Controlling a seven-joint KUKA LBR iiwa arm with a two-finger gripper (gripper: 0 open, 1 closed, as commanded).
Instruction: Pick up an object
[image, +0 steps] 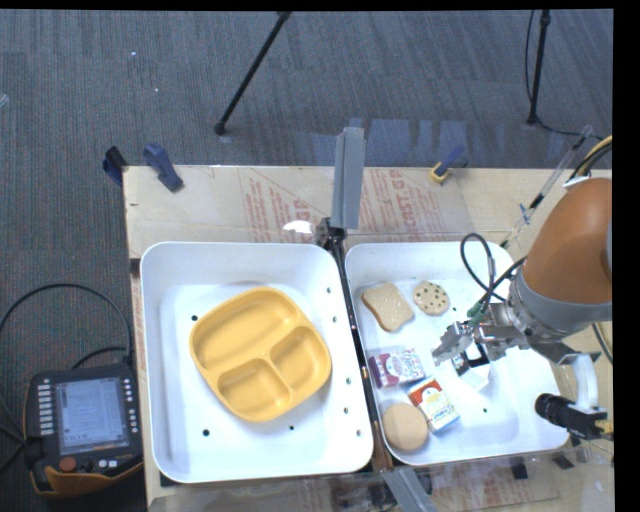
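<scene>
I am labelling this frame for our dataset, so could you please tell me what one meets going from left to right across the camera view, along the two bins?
Yellow divided plate → slice of bread → round cookie → gripper

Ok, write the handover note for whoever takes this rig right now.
Pincer: low over the right bin, at its middle-right; whether it is open or shut cannot be told, and nothing is seen held.
Right bin holds: bread slice, cookie, pink-and-white carton, small orange-and-white box, tan bun.
Left bin: yellow divided plate.
Done: no pickup visible yet.
Left: grasp one item and lift it.
</scene>
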